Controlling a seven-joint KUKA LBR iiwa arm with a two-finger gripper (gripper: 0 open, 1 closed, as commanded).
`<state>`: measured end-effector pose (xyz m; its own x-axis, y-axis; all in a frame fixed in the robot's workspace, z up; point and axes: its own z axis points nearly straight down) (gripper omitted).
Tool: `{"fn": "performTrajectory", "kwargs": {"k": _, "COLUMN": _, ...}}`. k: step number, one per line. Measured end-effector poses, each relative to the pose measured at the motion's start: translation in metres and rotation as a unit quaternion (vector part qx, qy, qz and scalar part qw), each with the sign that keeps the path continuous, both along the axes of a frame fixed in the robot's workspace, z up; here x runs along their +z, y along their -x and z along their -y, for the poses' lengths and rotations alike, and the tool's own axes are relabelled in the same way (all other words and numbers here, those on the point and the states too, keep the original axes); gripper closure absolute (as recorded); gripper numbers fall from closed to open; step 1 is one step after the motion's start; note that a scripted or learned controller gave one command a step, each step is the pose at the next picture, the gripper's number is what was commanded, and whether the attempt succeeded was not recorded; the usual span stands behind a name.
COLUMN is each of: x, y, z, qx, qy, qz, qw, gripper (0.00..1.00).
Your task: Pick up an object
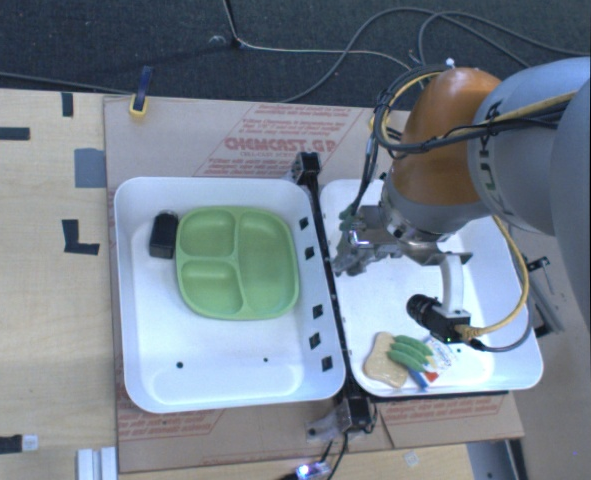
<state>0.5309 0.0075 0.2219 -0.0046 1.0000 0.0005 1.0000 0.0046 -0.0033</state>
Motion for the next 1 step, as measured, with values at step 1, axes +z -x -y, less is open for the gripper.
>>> {"fn": "performTrajectory", "kwargs": {"k": 1, "x": -0.0054, "y": 0.0182, "z": -0.0595, "qx": 0.001, "qy": -0.0001, "qz": 0.0, "qw": 1.0, "gripper": 1.0}}
